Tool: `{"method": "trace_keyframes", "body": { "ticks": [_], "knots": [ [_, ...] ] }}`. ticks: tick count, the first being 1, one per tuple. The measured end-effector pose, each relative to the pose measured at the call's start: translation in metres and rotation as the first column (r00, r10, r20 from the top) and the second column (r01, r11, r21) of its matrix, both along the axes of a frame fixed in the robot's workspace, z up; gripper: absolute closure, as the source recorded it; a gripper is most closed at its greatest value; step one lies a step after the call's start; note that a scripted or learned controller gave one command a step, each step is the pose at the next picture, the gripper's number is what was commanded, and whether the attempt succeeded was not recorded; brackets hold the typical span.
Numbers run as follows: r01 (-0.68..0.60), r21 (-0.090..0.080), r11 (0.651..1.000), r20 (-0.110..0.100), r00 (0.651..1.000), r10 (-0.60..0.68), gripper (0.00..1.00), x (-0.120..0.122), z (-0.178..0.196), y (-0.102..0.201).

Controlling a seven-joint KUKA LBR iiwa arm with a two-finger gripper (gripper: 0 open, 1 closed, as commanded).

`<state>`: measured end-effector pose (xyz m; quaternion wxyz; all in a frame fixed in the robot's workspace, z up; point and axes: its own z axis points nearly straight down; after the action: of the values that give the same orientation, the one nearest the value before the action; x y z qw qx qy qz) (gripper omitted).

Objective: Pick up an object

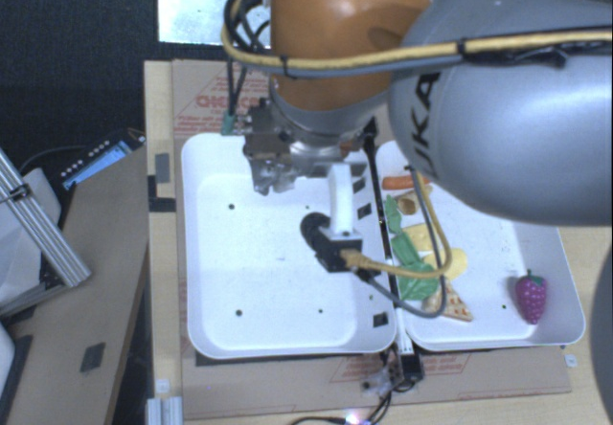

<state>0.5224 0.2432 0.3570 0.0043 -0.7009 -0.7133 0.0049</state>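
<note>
Camera view: the grey-metal two-finger gripper [273,176] hangs over the shallow white plastic left bin [220,318], toward its 12 o'clock, above bare white floor. Claw state: cannot tell, the bulky wrist covers it.

The pickable things all lie in the shallow white plastic right bin [556,318], well apart from the gripper:
- The purple knobbly toy berry [532,295] sits at 4 o'clock, near the rim.
- The green crinkled leaf-shaped toy [410,251] lies at 9 o'clock, by the wall next to the left bin.
- The yellow rounded piece [458,262] touches the leaf toy on its 3 o'clock side.
- The orange-tan flat wedge [458,306], probably a toy pizza slice, lies at 7 o'clock.
- The small orange stick-shaped piece [397,182] is at 11 o'clock, partly under the arm.

Risks:
- A descent from this spot likely closes on nothing, since only bin floor lies below.
- The leaf toy, yellow piece and wedge crowd together, so a grab there could pinch two at once or shove one aside.
- The leaf toy hugs the dividing wall, so the claw may strike the rim.
- The wedge lies flat and offers little edge to catch.
- The berry is rounded and may roll out of a squeeze.

Materials: the bins are smooth, glossy moulded plastic. The toys look like hard or rubbery plastic, the berry bumpy and the leaf toy rippled.
</note>
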Motion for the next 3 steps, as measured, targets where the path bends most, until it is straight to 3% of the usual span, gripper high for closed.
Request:
{"method": "trace_keyframes", "body": {
  "ticks": [1,2,3],
  "knots": [
    [0.017,-0.004,1.000,0.002,1.000,-0.017,1.00,-0.007,-0.119,-0.018],
    [0.016,0.006,1.000,0.026,1.000,-0.016,1.00,-0.011,0.007,-0.040],
    [0.009,0.011,1.000,0.030,0.999,-0.010,1.00,-0.037,0.181,-0.018]
  ]
}}
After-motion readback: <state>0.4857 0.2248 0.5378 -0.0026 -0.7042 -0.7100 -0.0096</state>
